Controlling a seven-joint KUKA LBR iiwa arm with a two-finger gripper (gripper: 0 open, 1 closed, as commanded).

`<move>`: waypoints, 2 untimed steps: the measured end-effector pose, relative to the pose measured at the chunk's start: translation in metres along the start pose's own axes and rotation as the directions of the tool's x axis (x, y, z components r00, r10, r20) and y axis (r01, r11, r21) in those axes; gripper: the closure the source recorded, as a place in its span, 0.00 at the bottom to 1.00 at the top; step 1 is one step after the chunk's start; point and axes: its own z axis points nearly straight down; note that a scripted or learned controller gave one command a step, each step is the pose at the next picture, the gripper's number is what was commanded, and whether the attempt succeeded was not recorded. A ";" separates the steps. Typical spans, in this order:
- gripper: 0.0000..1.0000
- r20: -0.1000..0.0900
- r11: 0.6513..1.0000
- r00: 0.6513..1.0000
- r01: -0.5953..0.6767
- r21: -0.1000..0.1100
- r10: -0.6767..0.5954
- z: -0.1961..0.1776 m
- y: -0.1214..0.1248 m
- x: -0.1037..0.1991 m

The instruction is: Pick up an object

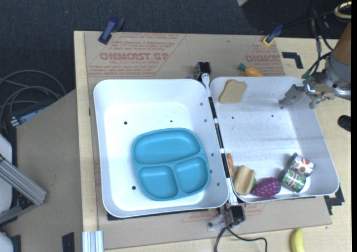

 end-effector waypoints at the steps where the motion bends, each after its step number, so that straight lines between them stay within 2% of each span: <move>1: 0.00 -0.004 1.000 1.000 0.003 0.001 -0.003 0.024 0.028 0.097; 2: 0.00 -0.003 1.000 1.000 0.001 -0.001 -0.001 0.051 0.013 0.002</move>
